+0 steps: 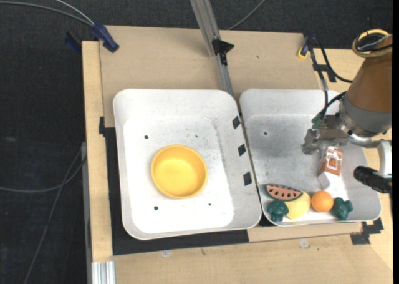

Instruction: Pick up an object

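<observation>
My gripper (313,141) hangs low over the right bin (274,114), near its right side, under the grey wrist with the orange band. Just to its lower right lies a small orange and white packet (332,162), close to the gripper. Along the bin's front edge sit a watermelon slice (284,191), a green broccoli piece (278,210), a yellow lemon (298,206), an orange (322,202) and a dark green piece (341,208). The arm hides part of the bin's right wall.
The left bin (134,111) holds a yellow bowl (179,171) near its middle. A metal pole (206,17) slants down to the gap between the bins. Black clips (242,149) line the shared edge. Cables run at the back right.
</observation>
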`<state>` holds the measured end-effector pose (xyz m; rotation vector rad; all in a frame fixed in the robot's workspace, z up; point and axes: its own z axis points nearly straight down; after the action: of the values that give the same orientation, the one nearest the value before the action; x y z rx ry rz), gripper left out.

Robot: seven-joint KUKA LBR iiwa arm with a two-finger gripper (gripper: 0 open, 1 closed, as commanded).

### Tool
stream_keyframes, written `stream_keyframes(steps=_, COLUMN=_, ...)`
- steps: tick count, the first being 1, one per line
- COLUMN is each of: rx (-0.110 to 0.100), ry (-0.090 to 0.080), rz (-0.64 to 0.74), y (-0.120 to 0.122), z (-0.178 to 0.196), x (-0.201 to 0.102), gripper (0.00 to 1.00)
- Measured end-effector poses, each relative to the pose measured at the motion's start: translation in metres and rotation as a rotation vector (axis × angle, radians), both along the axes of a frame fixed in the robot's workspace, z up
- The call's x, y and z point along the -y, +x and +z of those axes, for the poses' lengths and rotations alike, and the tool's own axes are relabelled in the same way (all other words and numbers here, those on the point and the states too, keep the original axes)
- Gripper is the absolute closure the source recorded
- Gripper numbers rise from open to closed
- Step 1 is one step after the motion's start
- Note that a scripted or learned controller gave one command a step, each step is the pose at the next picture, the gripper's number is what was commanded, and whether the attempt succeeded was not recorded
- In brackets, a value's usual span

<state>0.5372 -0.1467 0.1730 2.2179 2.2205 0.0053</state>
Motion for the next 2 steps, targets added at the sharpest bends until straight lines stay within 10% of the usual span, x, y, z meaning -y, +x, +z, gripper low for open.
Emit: stream_keyframes(steps=2, rx=0.001, ry=-0.001, rz=0.001, y=0.000, z=0.095, x=-0.003, gripper=1.00)
